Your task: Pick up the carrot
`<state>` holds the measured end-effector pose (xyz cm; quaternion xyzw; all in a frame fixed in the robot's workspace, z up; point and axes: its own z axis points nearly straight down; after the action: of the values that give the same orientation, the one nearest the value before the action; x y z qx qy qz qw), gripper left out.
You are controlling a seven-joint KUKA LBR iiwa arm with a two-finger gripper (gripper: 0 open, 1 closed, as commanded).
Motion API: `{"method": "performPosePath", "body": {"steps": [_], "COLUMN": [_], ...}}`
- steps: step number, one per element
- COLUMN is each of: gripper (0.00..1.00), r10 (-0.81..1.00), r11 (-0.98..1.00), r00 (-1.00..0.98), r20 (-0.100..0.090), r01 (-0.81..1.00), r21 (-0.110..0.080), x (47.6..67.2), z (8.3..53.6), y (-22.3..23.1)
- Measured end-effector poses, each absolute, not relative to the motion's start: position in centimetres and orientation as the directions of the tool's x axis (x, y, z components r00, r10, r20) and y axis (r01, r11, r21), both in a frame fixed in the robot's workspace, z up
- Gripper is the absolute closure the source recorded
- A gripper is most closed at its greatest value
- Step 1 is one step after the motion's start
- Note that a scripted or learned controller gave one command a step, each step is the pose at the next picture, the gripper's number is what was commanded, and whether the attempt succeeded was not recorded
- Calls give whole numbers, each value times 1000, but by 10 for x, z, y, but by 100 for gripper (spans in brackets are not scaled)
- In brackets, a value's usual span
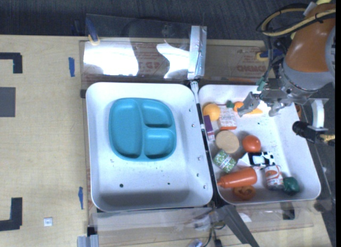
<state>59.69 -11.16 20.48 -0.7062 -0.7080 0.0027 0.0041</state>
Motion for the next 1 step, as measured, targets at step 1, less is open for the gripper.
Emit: {"method": "performPosePath", "body": {"steps": [1], "gripper": [0], "r10": [992], "r11": [-125], "r00": [125], "r20": [-1], "r01": [992], "r21": [-7], "x": [638], "z": [174], "y": [-189]}}
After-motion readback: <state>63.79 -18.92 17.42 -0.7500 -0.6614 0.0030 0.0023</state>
